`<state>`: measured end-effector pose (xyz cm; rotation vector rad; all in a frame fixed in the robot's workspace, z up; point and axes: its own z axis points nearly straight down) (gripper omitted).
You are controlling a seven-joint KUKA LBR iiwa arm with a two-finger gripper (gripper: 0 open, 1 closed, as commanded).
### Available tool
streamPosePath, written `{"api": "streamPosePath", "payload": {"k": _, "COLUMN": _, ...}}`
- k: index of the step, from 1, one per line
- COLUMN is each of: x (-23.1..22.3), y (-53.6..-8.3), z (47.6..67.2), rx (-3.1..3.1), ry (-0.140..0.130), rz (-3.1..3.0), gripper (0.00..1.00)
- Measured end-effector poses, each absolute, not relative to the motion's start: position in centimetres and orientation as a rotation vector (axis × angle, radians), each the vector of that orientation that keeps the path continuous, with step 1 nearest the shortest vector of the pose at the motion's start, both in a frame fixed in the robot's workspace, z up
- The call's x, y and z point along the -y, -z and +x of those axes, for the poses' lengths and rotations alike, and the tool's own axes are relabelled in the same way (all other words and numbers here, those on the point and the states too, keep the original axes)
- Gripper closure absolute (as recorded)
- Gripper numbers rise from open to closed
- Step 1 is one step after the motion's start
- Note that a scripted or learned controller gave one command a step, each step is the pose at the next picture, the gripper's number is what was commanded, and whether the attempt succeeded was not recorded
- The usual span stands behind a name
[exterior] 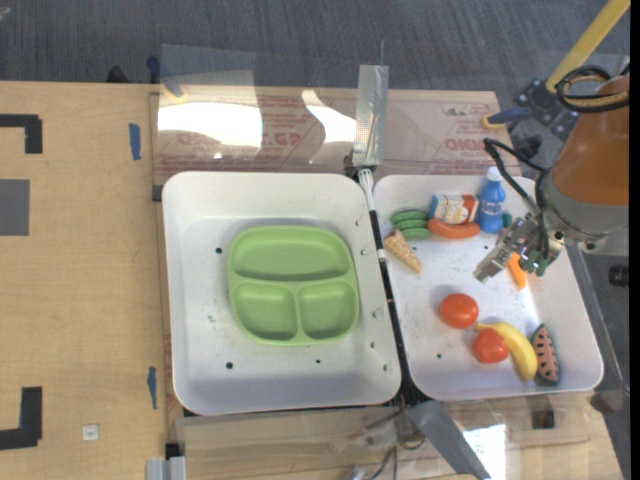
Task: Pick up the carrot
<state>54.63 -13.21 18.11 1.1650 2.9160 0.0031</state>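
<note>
We locate the gripper (517,249) over the right bin (590,368), up and to the right of the tomato (459,310). The carrot (517,269) appears as a small orange piece directly at the fingertips, just right of the tomato and above the banana (516,347). We judge the fingers to be clamped on the carrot, though the view is small. We judge the grasp made; the lift clear of the bin remains.

Carrot (517,269) half hidden under the gripper (515,251); grip unclear.
</note>
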Motion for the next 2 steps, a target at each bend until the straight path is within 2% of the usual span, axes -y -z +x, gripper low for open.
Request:
{"api": "streamPosePath", "payload": {"k": 1, "x": 5.9, "y": -18.5, "z": 53.9, "rx": -2.799, "ry": -0.003, "rz": 1.429, "gripper": 1.00}}
{"api": "streamPosePath", "payload": {"k": 2, "x": 10.3, "y": -30.5, "z": 63.0, "rx": -2.964, "ry": -0.002, "rz": 1.013, "gripper": 1.00}}
